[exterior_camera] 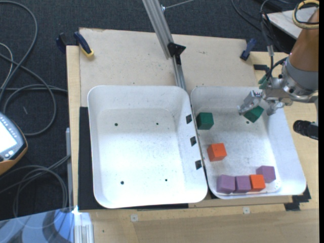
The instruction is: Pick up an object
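We see the gripper (258, 107) over the far part of the right bin (286, 151), reaching in from the right, with a green block (254, 114) between its metal fingers (248, 104). The fingers are closed on that block, one on its left side and the other toward its right, so we judge this a real grasp and not a near miss. The block sits directly under the wrist, tilted, and we cannot tell for certain whether it is clear of the bin floor or touching it.

What the coming move turns on, in our judgement, is simple: the block lies straight below the hand, so the way out is up, with nothing leaning against it. The nearest neighbour is a second green cube (205, 120) to the left, well apart, close to the divide between the bins.

The held block is dark green and small, roughly cubic as far as we can tell; the fingers hide part of it, so we name no long axis. It looks rigid and light.

Nearer to us lie an orange cube (217, 152) in mid-bin and a row along the near wall: two purple cubes (234, 184), a small orange one (257, 182) and another purple cube (267, 173). The left bin (101, 105) carries only dark specks.
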Motion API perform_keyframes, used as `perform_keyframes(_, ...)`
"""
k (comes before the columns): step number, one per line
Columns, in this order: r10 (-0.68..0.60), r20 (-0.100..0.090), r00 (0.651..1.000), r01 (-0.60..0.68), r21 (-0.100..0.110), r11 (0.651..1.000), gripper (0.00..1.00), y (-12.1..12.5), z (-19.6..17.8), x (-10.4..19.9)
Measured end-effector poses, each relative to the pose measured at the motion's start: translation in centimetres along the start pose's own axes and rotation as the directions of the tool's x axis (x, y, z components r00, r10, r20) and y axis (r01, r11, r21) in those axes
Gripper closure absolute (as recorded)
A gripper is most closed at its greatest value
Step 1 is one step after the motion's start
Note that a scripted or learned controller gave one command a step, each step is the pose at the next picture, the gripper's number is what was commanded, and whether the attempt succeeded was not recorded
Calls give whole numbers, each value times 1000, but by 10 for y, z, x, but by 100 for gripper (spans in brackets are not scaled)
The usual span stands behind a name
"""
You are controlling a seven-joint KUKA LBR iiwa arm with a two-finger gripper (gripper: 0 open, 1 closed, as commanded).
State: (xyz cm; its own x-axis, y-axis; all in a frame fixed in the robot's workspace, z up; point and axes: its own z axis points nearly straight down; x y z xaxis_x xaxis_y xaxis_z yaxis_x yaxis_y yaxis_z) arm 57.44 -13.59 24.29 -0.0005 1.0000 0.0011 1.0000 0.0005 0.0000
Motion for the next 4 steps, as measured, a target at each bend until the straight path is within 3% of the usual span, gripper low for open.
perform_keyframes(1,2,2,1000,-2,-5,1000,0,-35,-49,-14)
perform_keyframes(2,0,5,1000,0,-11,1000,0,-56,-170,-24)
perform_keyframes(3,-2,2,1000,2,-6,1000,0,-80,-185,-4)
perform_keyframes(4,-10,0,1000,10,-9,1000,0,-24,-253,108)
